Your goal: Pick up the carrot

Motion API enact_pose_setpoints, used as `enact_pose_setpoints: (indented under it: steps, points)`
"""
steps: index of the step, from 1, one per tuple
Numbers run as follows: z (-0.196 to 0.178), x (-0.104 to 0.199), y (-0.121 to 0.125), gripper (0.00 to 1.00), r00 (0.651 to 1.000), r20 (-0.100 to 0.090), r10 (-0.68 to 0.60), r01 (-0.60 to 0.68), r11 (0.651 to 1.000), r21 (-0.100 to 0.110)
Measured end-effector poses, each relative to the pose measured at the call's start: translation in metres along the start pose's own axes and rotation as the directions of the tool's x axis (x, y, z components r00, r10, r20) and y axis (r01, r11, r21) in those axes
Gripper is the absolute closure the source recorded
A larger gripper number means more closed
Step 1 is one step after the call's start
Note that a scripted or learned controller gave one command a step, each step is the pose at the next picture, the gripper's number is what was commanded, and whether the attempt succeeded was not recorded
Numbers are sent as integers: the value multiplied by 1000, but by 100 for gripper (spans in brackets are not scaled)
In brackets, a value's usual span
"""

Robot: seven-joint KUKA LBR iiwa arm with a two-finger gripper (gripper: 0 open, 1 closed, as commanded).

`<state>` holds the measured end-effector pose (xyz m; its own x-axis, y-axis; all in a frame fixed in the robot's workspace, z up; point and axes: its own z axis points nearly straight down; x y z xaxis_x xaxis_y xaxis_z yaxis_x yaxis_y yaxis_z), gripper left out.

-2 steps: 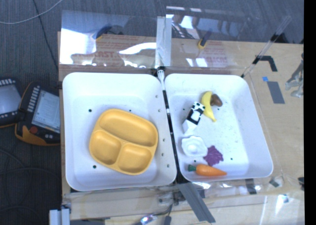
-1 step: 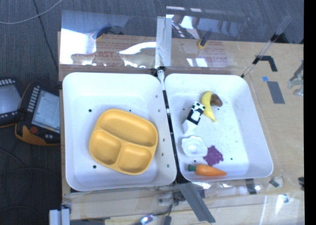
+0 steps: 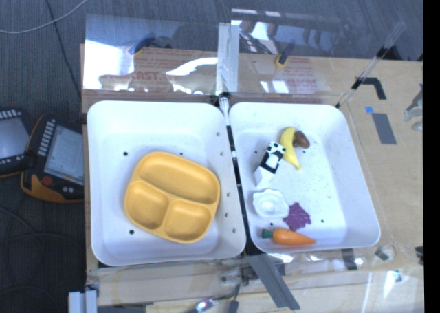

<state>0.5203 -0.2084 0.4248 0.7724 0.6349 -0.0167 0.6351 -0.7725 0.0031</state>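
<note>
Carrot, the orange plastic one with a green top (image 3: pixel 294 238), lies against the right white bin's front wall (image 3: pixel 347 241), so I'd come straight down across its middle, clear of the purple toy (image 3: pixel 297 216).

I am looking down on a robotics lab or test cell, not a home; the wooden tabletop (image 3: pixel 392 167) carries two white bins (image 3: pixel 110 126) side by side, fenced behind by clear plastic panels (image 3: pixel 289 43) that catch glare; a teach pendant (image 3: pixel 58 160) with screen and orange casing lies on the grey carpet (image 3: pixel 41 50) at the left; loose cables (image 3: pixel 48 2) trail over that carpet; toy food and a yellow divided tray (image 3: pixel 172 196) serve as test props.
</note>
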Motion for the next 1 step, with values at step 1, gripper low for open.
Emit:
enact_pose_setpoints:
  steps: [1]
  points:
    - [70, -36, -13, 100, 998, -12, -58, 59, 998, 4]
